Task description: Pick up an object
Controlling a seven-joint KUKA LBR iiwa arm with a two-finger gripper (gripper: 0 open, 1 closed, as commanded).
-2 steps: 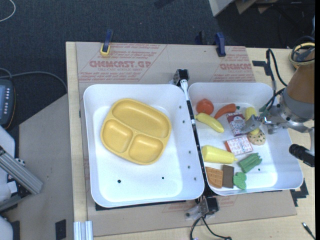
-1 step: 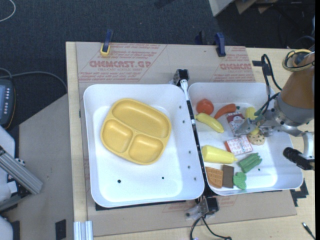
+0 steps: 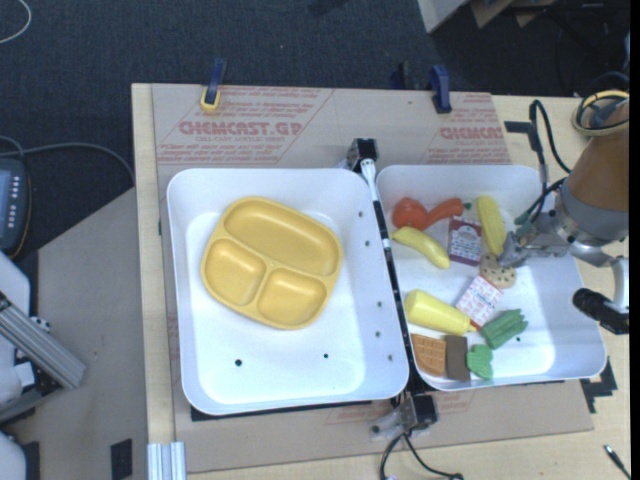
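Nearest the camera, a waffle piece (image 3: 428, 353) and a green vegetable (image 3: 503, 327) are seen in the right bin (image 3: 570, 358). At its right side, the end effector (image 3: 510, 255) is placed over a round cookie (image 3: 497, 272); its opening cannot be told. A yellow plate (image 3: 271, 261) lies in the left bin (image 3: 200, 368).

tray (image 3: 271, 262) in left bin (image 3: 190, 268) | toys (image 3: 440, 313) in right bin (image 3: 560, 353)
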